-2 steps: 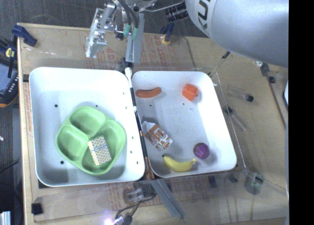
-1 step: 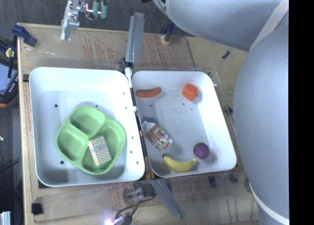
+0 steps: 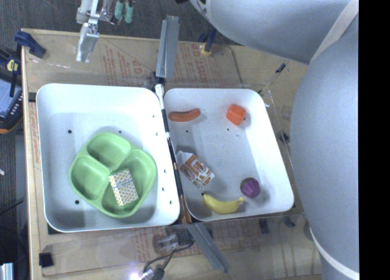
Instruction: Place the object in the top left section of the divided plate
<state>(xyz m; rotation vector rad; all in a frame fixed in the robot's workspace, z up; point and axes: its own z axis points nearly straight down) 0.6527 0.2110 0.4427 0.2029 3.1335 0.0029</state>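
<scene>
A green divided plate point(image 3: 108, 149) lies in the left white bin point(image 3: 56, 109). A small patterned packet point(image 3: 124, 188) rests in the plate's lower right section; the upper left section holds nothing. My gripper point(image 3: 86, 46) hangs beyond the far edge of the left bin, over the wooden bench at the top left, well away from the plate. Nothing shows in it.
The right bin point(image 3: 263, 146) holds a sausage point(image 3: 184, 115), an orange piece point(image 3: 236, 114), a brown and white packet point(image 3: 196, 171), a purple fruit point(image 3: 250, 187) and a banana point(image 3: 222, 204). A metal bar point(image 3: 166, 47) stands behind the bins. The big grey arm point(image 3: 286, 10) covers the upper right.
</scene>
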